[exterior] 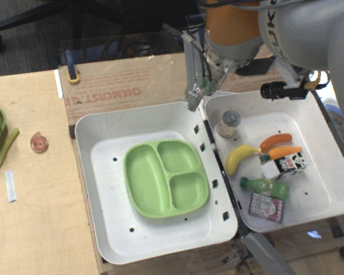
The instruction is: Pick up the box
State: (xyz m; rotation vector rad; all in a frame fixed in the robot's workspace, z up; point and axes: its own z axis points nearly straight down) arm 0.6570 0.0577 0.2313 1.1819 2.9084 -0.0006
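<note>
A: Start with the big things. Where does the arm (294, 13) sit?

B: High at the back right, over the seam between the left bin (94, 196) and the right bin (342, 204). Its gripper (195, 96) hangs by the far rim of that seam, carrying nothing. Whether it is parted or closed I cannot tell.

A: And the left bin?

B: A green divided plate (165, 178) lies in it.

A: The box?

B: A small black-and-white carton box (283, 165) in the middle of the right bin, just beside two orange carrots (279, 144), near a banana (240, 157), a green bottle (266, 187) and a pink packet (264, 206).

A: So which step?

B: Approach, I judge; no grasp yet. The gripper must travel forward and rightward, then descend squarely on the box without catching the carrots.
</note>
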